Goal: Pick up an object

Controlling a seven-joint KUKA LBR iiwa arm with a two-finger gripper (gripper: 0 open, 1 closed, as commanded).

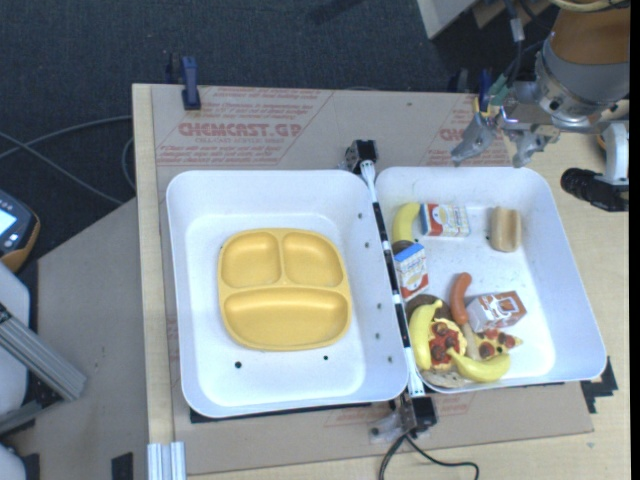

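My gripper (497, 148) hangs above the back edge of the right bin (570, 268), fingers spread open with nothing between them. Below it in that bin lie a yellow banana (403, 222), a small white carton (443, 220) and a bread roll (504, 229). Nearer the front are a blue and white milk carton (411, 268), a sausage (460, 296), a red and white packet (497, 311), and a heap of toy food with another banana (478, 368) and a pizza slice (445, 343).
The left bin (190, 268) holds a yellow divided plate (284, 288). A blue clamp (188, 80) stands at the bench's back left corner. Black clips (362, 154) join the bins at the back and front.
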